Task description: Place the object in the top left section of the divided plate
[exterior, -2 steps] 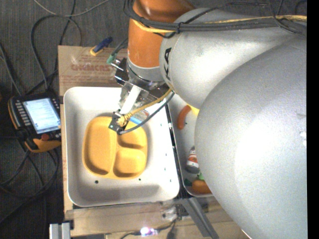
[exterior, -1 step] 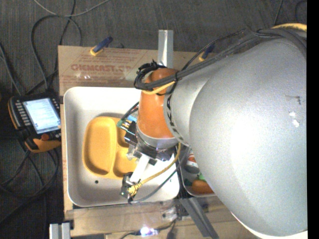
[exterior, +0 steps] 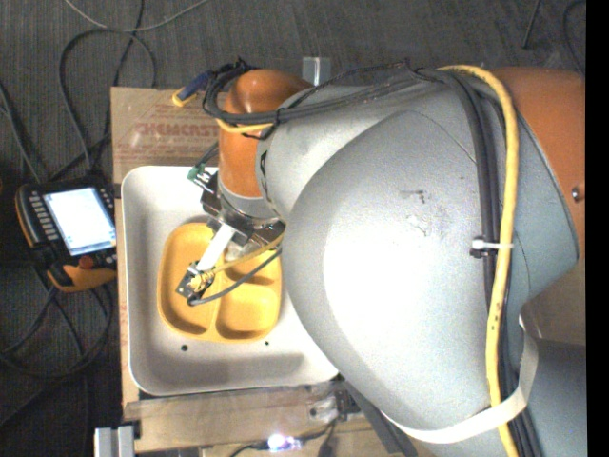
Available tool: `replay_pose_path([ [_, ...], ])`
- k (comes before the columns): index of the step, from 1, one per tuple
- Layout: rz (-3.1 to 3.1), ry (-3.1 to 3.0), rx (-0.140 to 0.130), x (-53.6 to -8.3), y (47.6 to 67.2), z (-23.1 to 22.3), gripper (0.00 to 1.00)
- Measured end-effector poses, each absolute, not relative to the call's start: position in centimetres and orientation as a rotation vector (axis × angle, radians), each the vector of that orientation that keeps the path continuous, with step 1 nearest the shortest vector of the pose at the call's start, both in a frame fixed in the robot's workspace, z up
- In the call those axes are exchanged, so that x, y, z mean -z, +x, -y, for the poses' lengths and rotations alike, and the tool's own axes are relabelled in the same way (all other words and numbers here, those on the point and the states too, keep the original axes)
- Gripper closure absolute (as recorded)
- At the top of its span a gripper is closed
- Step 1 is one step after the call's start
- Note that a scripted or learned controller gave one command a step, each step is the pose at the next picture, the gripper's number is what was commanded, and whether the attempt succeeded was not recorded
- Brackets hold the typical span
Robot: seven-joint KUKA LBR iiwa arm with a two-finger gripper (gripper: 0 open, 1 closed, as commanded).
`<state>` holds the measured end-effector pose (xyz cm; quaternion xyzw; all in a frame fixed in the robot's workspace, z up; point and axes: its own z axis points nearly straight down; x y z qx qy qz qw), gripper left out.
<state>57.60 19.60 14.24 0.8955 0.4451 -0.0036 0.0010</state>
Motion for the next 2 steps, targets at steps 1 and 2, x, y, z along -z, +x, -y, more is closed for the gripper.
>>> replay_pose_path([
  [1, -1.379, 2.819, 0.008, -21.0, 62.4, -17.9, 1.0],
  [2, -1.484, 2.768, 0.009, -10.8, 63.4, -15.6, 1.0],
])
